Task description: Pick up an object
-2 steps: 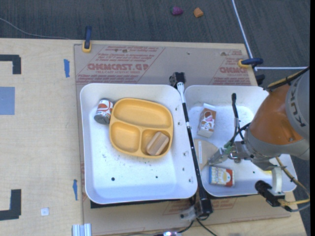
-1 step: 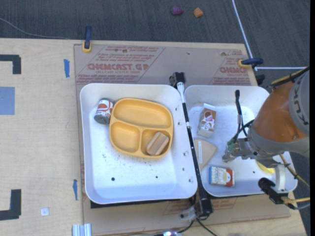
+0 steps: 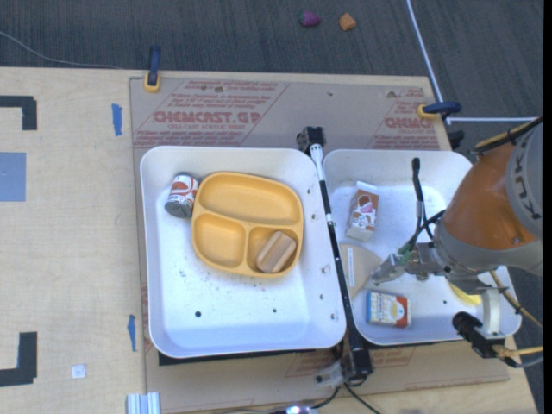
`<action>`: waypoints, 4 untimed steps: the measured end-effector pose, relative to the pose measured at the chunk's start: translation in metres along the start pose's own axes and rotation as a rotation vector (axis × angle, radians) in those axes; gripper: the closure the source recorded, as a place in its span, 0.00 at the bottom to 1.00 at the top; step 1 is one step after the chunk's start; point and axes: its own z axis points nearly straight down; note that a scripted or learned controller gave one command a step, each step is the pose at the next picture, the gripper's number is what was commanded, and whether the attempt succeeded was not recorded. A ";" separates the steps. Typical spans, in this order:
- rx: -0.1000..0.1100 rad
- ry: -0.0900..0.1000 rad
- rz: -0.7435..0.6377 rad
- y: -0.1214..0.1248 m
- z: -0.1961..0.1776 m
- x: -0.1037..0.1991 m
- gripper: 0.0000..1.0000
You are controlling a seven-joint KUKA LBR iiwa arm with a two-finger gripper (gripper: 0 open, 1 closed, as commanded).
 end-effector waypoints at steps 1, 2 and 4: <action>0.013 0.015 -0.005 -0.003 0.011 0.002 0.00; 0.000 0.000 -0.001 0.000 0.000 -0.004 1.00; 0.013 0.012 -0.004 -0.003 0.011 0.005 0.00</action>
